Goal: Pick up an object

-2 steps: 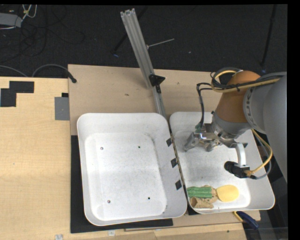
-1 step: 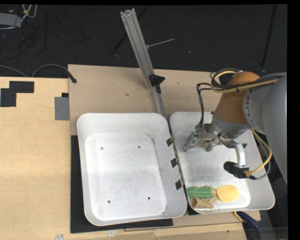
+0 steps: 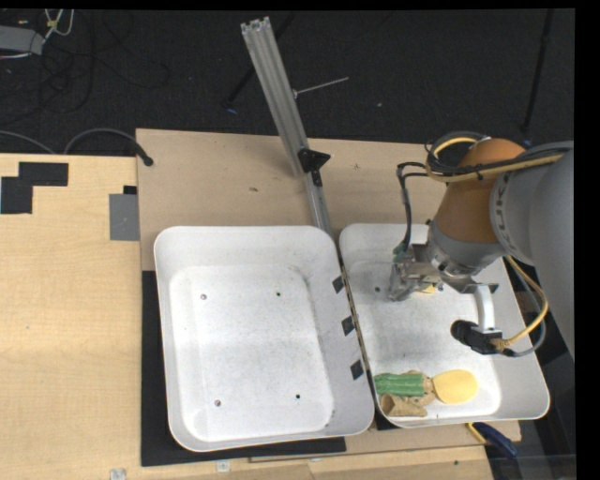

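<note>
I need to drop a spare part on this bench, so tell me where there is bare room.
The left bin floor is bare from rim to rim. In the right bin, bare floor lies between the gripper and the near-edge cluster: green object, yellow object, tan object. That corner is crowded.

A robotics laboratory is indicated. A grey industrial arm with an orange band (image 3: 487, 211) is mounted at a plywood bench (image 3: 75, 309) carrying two shallow white plastic bins (image 3: 178, 253). An aluminium extrusion strut (image 3: 277, 94) and loose floor cables (image 3: 37, 28) are visible on dark carpet.
</note>
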Motion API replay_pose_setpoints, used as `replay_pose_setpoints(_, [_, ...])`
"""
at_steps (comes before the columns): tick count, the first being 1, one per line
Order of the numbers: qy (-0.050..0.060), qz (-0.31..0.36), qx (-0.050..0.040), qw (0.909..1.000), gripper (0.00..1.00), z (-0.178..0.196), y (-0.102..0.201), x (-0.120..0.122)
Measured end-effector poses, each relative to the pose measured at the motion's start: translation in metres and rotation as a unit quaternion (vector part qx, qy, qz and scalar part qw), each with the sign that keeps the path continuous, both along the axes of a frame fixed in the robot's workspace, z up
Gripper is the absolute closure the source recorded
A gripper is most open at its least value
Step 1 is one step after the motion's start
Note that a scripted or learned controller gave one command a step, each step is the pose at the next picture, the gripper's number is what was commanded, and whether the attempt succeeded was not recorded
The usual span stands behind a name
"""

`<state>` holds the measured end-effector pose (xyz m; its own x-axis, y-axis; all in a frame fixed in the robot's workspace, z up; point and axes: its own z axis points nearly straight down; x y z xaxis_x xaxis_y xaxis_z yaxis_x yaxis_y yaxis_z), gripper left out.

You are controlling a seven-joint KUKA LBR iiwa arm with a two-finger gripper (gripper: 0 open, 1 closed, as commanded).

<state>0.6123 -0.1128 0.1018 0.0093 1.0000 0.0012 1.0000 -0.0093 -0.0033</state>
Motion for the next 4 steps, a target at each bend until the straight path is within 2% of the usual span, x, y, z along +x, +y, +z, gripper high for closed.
replay_pose_setpoints(3, [-0.004, 0.005, -0.0011, 1.0, 1.0, 0.175, -0.014, 0.001])
replay_pose_setpoints(4, [0.001, 0.006, 0.0005, 1.0, 1.0, 0.157, 0.037, -0.003])
